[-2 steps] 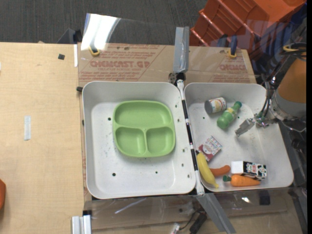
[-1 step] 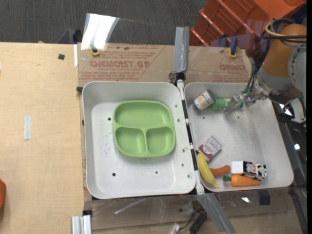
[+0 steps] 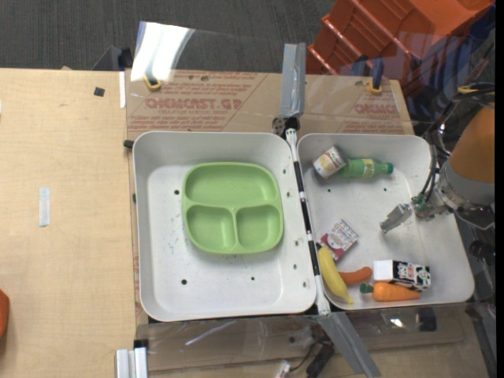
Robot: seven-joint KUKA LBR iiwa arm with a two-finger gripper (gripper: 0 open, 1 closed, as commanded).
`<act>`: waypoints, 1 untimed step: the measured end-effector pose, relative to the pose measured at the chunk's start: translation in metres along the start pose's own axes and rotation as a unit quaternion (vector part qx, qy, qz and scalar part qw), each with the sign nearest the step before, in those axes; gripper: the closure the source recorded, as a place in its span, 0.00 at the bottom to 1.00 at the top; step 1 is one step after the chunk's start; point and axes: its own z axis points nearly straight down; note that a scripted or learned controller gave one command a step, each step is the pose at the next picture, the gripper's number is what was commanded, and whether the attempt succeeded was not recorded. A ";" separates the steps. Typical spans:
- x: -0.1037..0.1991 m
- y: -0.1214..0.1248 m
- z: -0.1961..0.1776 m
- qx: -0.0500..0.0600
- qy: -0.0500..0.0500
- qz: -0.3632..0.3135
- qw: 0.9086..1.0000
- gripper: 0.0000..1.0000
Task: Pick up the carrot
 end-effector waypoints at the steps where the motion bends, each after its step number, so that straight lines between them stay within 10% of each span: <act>1: -0.034 0.107 0.002 0.006 0.009 0.006 1.000 0.00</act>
